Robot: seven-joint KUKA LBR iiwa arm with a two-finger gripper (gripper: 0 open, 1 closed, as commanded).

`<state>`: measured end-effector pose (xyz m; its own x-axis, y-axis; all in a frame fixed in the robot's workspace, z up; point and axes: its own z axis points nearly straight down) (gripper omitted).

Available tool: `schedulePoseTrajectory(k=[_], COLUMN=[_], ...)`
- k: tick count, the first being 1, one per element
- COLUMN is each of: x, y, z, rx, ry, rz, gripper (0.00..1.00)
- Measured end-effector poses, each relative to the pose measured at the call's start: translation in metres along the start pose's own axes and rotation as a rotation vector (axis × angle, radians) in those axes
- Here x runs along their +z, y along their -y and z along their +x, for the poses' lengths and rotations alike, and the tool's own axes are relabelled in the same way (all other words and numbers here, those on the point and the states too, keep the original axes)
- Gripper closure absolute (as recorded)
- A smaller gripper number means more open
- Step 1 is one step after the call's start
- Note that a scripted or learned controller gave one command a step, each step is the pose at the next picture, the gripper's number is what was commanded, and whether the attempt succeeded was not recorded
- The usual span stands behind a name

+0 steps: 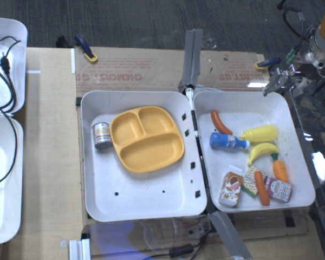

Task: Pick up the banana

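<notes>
The banana [262, 151] is yellow and curved. It lies in the right bin [292, 118], just below a yellow squeeze bottle [258, 133] and right of a blue bottle [227, 141]. My gripper [281, 80] hangs at the bin's far right corner, above the rim and well away from the banana. Nothing shows between its fingers.
Around the banana lie a red sausage [221, 122], a carrot [280, 170], a chilli [261, 187] and two small cartons [231, 189]. The left bin [92, 161] holds a yellow divided plate [147, 138] and a small can [102, 135]. Blue clamps sit at the bench's back edge.
</notes>
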<state>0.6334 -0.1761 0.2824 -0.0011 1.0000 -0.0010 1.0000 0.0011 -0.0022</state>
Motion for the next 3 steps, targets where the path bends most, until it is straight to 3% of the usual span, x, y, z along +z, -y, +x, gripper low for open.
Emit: schedulePoseTrajectory(k=[1,2,3], x=[0.119,0.179,0.169], y=[0.012,0.073,0.072], z=[-0.022,0.005,0.006], rx=[0.061,0.140,0.141], ry=[-0.001,0.002,0.000], rz=[0.000,-0.013,-0.014], gripper=[0.00,0.00,1.00])
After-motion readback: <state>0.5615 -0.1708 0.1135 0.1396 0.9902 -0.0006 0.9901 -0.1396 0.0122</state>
